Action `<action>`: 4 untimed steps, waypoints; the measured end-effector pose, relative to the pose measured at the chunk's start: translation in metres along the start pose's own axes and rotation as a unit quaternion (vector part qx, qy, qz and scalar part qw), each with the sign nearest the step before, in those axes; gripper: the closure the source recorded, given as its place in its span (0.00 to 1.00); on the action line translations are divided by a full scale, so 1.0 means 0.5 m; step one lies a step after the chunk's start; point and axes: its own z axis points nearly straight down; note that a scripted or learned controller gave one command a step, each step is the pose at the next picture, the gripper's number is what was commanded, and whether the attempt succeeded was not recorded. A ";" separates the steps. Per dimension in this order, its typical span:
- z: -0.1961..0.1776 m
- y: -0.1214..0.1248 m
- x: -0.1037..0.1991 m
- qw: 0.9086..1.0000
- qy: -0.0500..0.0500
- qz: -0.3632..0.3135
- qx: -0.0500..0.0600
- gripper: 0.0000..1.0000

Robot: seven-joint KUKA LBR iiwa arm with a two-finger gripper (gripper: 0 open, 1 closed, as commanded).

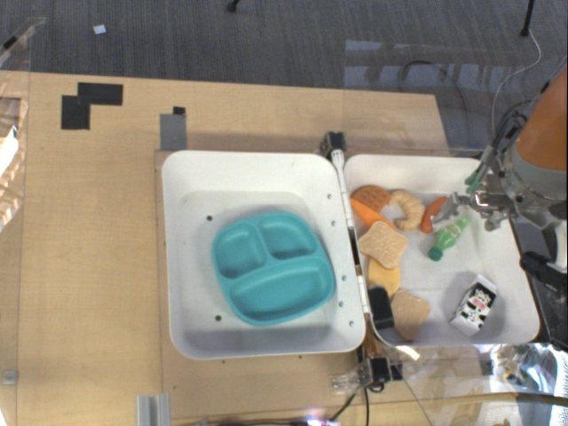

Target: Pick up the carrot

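The carrot [364, 212] is an orange tapered piece lying in the left part of the right bin [510, 278]. Its lower end is tucked under a slice of toast [383, 244]. My gripper [477, 206] hangs over the upper right part of that bin, well to the right of the carrot. It sits just above and to the right of a green bottle [447, 237]. A croissant [408, 208] and a small red-orange piece [433, 213] lie between the gripper and the carrot. Nothing is visibly held.
The right bin also holds a brown bread roll [371, 195], a yellow slice [383, 276], a round cookie [411, 313], a black item [380, 307] and a milk carton [475, 306]. The left bin [186, 238] holds a teal divided plate [272, 267].
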 end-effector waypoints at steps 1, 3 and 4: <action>0.050 0.058 0.226 0.994 0.003 0.105 0.000 0.00; 0.033 -0.019 0.131 0.999 -0.001 0.053 0.001 0.00; 0.048 0.156 0.248 0.989 0.002 0.146 0.000 0.00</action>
